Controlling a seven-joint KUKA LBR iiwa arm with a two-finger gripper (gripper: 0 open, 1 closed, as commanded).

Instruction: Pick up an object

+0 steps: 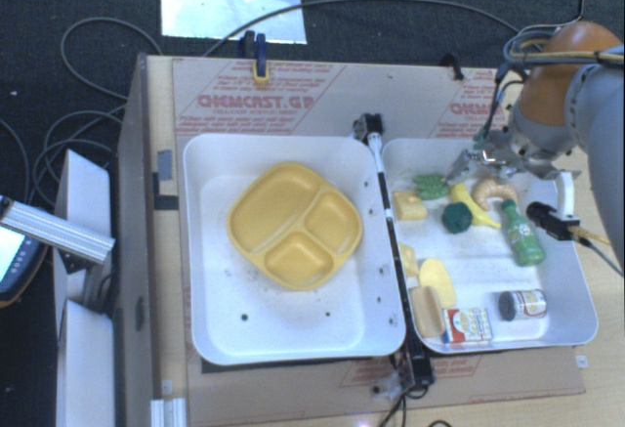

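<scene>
The right bin (576, 313) holds several small things: a green leafy piece (430, 186), a pale yellow block (408, 207), a dark green ball (456, 218), a yellow banana (471, 201), a tan croissant (494, 190), a green bottle (521, 235), a small can (520, 303) and a red and white box (467, 324). My gripper (477, 162) hangs over the bin's far edge, just behind the croissant and the leafy piece. Nothing is seen held in it.
A yellow divided plate (295, 224) lies in the left bin (210, 318). More yellow and tan pieces (430, 283) lie by the right bin's left wall. A divider rail (386, 210) runs between the bins. The grey arm (586, 103) enters from the upper right.
</scene>
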